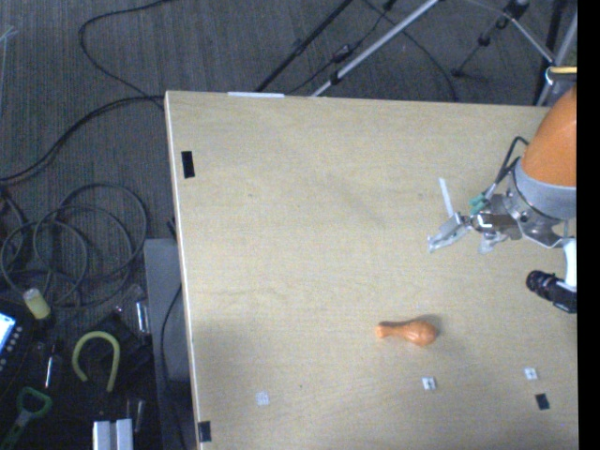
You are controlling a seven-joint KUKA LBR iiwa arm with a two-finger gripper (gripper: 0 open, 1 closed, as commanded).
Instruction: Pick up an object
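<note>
A small orange gourd-shaped object (409, 332) lies on its side on the tan tabletop (309, 251), its thin neck pointing left. My gripper (442, 219) reaches in from the right edge, up and to the right of the object and well apart from it. Its two pale fingers (444, 196) are spread wide, so it is open with nothing between them. The grey wrist and orange band (553, 153) sit behind it at the right edge.
Small flat markers dot the tabletop: a black tag (187, 164) near the left edge, white squares (428, 382) and a black one (542, 401) near the front right. Cables (75, 242) and tools lie on the carpet left of the table; tripod legs (403, 22) stand behind it.
</note>
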